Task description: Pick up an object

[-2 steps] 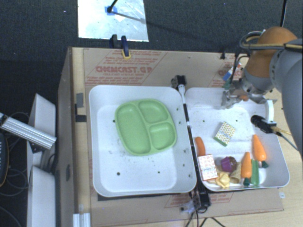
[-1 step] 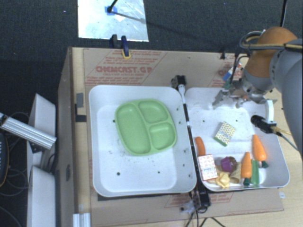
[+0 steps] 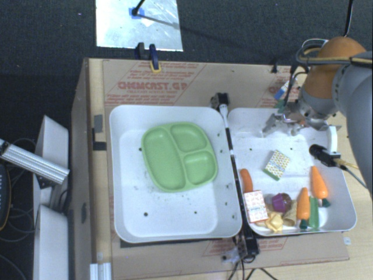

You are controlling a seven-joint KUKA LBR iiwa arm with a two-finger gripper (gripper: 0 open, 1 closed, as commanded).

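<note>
Pale green divided plate (image 3: 178, 156) in white left bin (image 3: 131, 214), orange carrots (image 3: 318, 182) beside a purple piece (image 3: 281, 202), green-and-yellow checked packet (image 3: 277, 164), pink-patterned card (image 3: 255, 205), yellow scraps (image 3: 275, 221), brown surface (image 3: 175, 83) with red lettering

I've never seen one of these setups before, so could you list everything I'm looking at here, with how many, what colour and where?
Bins: two, white, side by side on the bench.
Divided plate: one, green, in the left bin.
Toy carrots: three, orange, in the right bin.
Patterned block: one, yellow-green, middle of the right bin.
Small card box: one, pink and white, right bin's near edge.
Purple toy: one, beside the box.
Yellow toy: one, right bin's near edge.
Arm: one, grey and orange, from the right.
Gripper: one, over the right bin's far end.
</note>
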